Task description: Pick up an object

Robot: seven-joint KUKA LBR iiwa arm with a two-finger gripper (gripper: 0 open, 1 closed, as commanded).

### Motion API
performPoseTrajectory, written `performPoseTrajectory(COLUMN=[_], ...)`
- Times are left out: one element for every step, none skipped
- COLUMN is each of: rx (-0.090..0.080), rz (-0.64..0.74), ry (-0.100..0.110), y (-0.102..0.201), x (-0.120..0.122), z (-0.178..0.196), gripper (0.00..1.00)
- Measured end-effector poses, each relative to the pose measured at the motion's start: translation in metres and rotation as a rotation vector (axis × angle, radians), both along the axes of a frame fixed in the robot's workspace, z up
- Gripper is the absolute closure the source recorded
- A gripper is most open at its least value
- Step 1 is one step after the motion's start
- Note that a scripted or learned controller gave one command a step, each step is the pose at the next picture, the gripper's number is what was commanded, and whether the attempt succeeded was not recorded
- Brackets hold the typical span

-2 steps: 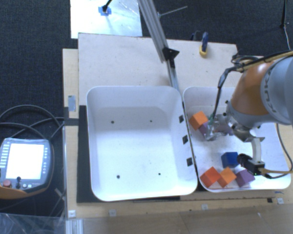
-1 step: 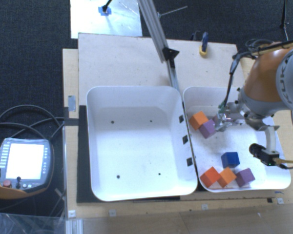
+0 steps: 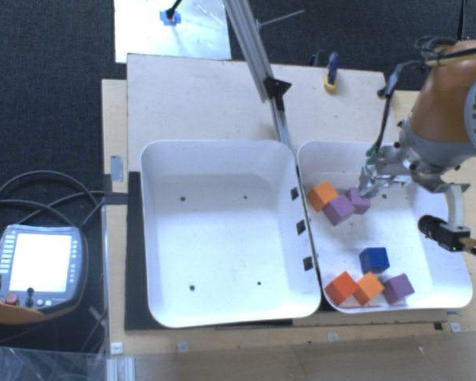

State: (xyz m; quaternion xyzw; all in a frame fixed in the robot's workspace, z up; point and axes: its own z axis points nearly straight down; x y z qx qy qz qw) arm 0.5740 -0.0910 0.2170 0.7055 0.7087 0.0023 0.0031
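My arm: reaching in from right, wrist bent down over right bin point(image 3: 460, 296). My claw point(image 3: 368, 187): grip state unclear, just above small purple block point(image 3: 358, 200), upper left of bin; blocky, no long axis.

Two bins side by side on the bench point(image 3: 222, 94): left bin point(image 3: 222, 153), right bin point(image 3: 444, 292). In the right bin, three blocks point(image 3: 339, 202) near its back-left corner, four blocks point(image 3: 370, 280) along its front edge.

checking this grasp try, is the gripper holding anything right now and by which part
It cannot be told. The gripper sits low right at a small purple block in the right bin, but no block shows between its fingers.
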Motion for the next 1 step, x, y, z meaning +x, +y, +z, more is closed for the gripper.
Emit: performPoseTrajectory(rx=[0.0], rz=[0.0], ry=[-0.002], y=[-0.0003], x=[0.0052], z=[0.0645], gripper=[1.0])
